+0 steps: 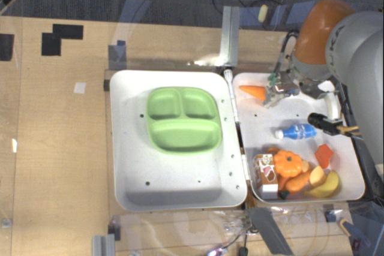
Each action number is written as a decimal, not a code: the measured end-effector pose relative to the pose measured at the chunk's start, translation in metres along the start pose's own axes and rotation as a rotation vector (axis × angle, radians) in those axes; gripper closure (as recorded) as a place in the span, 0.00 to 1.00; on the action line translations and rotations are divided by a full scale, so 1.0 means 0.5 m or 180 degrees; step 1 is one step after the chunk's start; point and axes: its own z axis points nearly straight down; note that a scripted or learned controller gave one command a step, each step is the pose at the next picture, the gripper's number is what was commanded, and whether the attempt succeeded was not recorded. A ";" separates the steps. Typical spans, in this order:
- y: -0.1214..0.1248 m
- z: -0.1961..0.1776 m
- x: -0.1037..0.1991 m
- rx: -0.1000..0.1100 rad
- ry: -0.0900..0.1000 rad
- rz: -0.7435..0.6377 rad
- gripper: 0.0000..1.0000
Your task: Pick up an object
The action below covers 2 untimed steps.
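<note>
My gripper [277, 92] hangs low over the far part of the right bin [359, 189], reaching in from the right. An orange carrot [252, 92] lies just left of it, its thick end close to the gripper tip; I cannot tell whether they touch. A blue bottle [297, 132] lies on its side in the middle of that bin. At the near end sit an orange pumpkin [287, 164], a brown snack box [264, 169], a red block [324, 155] and a yellow banana [324, 186].
The left bin [126, 147] holds a green divided plate [183, 119] in its far half. A metal post [230, 33] rises behind the wall between the bins. The grey arm [354, 45] covers the right bin's far right corner.
</note>
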 end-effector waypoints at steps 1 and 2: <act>0.001 0.000 0.002 0.0000 0.0005 -0.0003 0.00; 0.001 -0.022 0.002 0.0002 0.0001 -0.0007 1.00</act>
